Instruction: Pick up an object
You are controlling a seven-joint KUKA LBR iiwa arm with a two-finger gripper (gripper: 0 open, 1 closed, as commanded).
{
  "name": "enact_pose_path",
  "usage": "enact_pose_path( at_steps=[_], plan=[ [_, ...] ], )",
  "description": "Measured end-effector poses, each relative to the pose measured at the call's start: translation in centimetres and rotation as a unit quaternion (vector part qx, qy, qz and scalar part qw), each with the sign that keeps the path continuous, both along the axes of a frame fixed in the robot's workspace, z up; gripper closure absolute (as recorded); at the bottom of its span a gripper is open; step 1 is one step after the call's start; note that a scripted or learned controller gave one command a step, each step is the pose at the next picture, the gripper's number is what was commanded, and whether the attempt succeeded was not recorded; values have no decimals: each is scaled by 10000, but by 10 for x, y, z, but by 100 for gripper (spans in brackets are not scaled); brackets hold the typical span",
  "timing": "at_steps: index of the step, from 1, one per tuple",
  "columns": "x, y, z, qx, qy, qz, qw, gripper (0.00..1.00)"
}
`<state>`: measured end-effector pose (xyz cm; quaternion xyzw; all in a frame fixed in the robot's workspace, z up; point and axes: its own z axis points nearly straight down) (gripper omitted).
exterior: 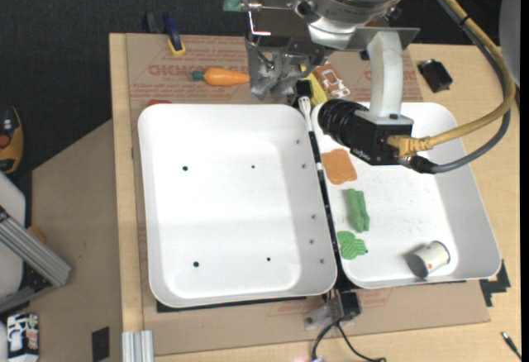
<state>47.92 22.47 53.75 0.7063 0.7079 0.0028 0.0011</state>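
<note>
A small grey and white roll point(428, 259) sits nearest. Next come two green pieces point(356, 210), then a flat orange piece point(339, 165), all in the right bin point(463, 211), below the gripper point(281, 75). Left of it lies a toy carrot point(221, 77). I cannot tell its grip.

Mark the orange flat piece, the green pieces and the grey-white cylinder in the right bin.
orange flat piece point(339, 165), camera view, its middle.
green pieces point(356, 210), camera view, middle of the upper one.
grey-white cylinder point(428, 258), camera view, its side.
</note>
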Motion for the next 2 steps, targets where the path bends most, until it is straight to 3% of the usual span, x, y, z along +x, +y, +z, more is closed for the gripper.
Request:
enact_pose_path(
  at_steps=[1,2],
  plan=[
    [0,0,-2,-12,25,-2,10000,0],
    [0,1,8,-5,9,5,10000,100]
  ],
)
